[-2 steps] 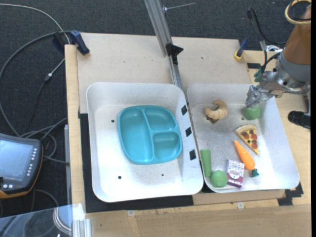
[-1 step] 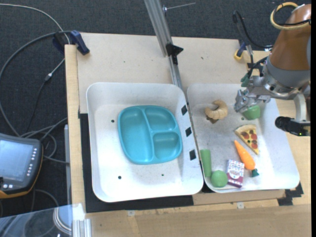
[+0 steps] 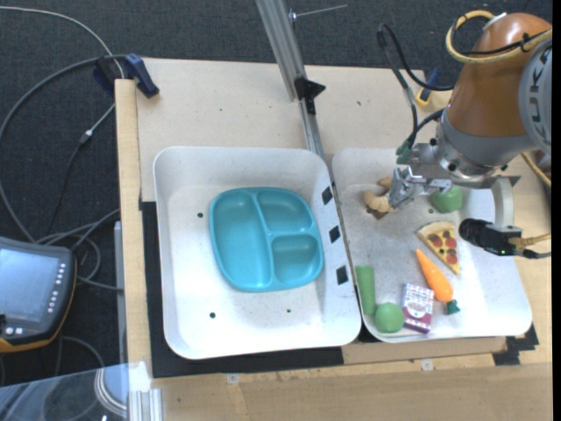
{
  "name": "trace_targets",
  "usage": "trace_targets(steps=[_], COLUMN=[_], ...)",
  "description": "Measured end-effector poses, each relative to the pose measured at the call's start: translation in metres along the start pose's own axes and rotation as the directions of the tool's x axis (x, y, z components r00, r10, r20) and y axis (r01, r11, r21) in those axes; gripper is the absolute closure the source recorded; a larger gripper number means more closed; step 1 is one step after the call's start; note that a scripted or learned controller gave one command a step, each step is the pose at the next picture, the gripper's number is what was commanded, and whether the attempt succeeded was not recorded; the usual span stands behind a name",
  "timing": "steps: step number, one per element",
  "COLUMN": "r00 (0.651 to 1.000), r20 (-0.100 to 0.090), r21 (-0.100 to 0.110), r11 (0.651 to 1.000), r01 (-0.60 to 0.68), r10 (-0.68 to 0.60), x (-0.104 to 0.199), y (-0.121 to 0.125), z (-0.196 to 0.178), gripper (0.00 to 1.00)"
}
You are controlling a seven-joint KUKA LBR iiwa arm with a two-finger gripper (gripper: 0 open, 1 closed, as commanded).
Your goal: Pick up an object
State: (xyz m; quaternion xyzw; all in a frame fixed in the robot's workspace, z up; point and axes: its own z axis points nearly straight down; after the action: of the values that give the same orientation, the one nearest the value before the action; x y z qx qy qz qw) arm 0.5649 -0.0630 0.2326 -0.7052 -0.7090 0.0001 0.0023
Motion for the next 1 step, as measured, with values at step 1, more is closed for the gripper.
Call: trace_targets(steps=[1], r00=[1.0], r20=[0.001], r21=[0.001], r11=[1.0], r01=[-0.001], r10=[0.001], x=[0.0502], y=[-0.0121], z=[0.0095], gripper=[1.0])
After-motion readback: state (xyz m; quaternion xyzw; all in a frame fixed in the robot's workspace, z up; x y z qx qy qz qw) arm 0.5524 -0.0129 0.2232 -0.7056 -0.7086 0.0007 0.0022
